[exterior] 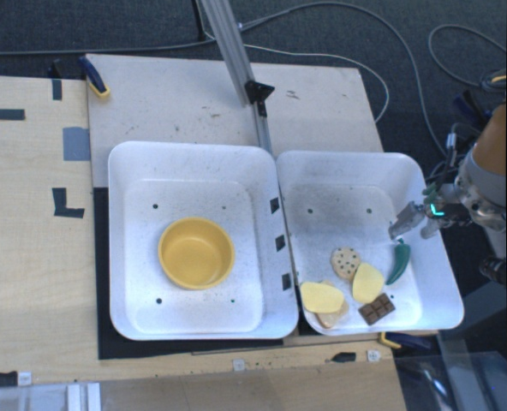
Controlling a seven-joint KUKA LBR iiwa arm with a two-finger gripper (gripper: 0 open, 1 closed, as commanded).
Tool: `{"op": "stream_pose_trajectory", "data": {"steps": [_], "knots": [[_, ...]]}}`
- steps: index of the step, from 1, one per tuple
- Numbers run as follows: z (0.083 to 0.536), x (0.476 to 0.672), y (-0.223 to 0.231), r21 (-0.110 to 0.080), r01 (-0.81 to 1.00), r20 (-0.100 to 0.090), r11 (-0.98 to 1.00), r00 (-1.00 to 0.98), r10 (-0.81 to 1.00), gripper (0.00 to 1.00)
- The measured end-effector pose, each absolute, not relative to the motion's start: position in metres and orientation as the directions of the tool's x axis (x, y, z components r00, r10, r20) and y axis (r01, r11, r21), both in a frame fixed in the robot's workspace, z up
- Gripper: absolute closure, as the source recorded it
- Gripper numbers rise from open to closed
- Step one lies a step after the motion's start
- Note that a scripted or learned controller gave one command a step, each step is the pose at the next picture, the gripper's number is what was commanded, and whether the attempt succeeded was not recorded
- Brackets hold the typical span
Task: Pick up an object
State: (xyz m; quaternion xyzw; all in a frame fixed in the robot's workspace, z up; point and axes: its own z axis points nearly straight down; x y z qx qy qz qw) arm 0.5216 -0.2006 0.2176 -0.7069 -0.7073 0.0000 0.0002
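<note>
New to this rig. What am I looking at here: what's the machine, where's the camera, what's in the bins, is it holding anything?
This is one camera fixed above a bench, looking down at a slant. The machine is a grey robot arm with an orange band, reaching in from the right edge. Its end effector, the part that grasps, hangs over the right rim of the right shallow white bin. Nothing shows between its fingers, so it holds nothing.

The left shallow white bin holds a round yellow plastic bowl, upright.

The right bin holds small toy foods near its front: a round chocolate-chip cookie, two yellow oval slices, a brown chocolate square, a tan piece half under one slice, and a green pepper-like piece just below the end effector.
</note>
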Motion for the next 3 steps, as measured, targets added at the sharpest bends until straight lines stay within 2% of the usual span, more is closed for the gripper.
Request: {"op": "stream_pose_trajectory", "data": {"steps": [1, 2, 3], "knots": [[0.218, 0.522, -0.201, 0.000, 1.000, 0.000, 0.001, -0.001, 1.000, 0.00], [0.175, 0.517, -0.199, -0.003, 1.000, 0.001, 0.001, -0.001, 1.000, 0.00], [0.115, 0.523, -0.201, -0.006, 1.000, 0.002, 0.001, -0.001, 1.000, 0.00]]}}
